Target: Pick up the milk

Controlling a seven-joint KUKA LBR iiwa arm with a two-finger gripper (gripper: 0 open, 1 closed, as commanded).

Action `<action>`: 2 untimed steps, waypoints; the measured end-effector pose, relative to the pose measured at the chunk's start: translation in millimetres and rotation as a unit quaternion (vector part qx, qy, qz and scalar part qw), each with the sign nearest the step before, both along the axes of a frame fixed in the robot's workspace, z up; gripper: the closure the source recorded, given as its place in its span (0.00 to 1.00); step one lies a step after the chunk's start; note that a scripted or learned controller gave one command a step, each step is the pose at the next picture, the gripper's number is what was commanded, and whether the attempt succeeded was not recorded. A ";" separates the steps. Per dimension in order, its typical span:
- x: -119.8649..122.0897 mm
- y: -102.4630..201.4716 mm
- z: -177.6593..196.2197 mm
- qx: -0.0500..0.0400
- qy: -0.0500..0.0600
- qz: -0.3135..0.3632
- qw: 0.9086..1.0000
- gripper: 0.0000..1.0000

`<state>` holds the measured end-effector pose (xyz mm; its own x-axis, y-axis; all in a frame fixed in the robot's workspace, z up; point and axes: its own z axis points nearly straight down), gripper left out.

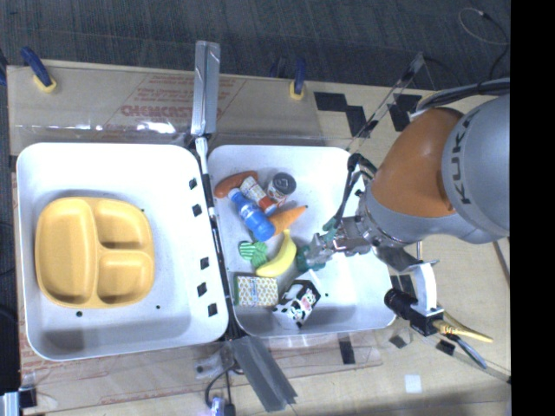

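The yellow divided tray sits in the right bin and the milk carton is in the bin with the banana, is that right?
Not quite: the camera view shows the yellow divided tray in the left bin. The milk carton does lie in the right bin with the banana.

We look down from a single fixed camera above the bench (364, 102), at a slant, from moderately far, so both white bins, the left bin (173, 319) and right bin (347, 159), sit in frame; the arm (434, 176) enters from our right.
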<state>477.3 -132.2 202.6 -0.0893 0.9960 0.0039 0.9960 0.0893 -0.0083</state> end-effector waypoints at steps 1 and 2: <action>0.0 35.3 12.5 0.000 0.000 0.056 0.998 1.00; 0.5 64.3 25.5 0.002 -0.001 0.359 0.933 1.00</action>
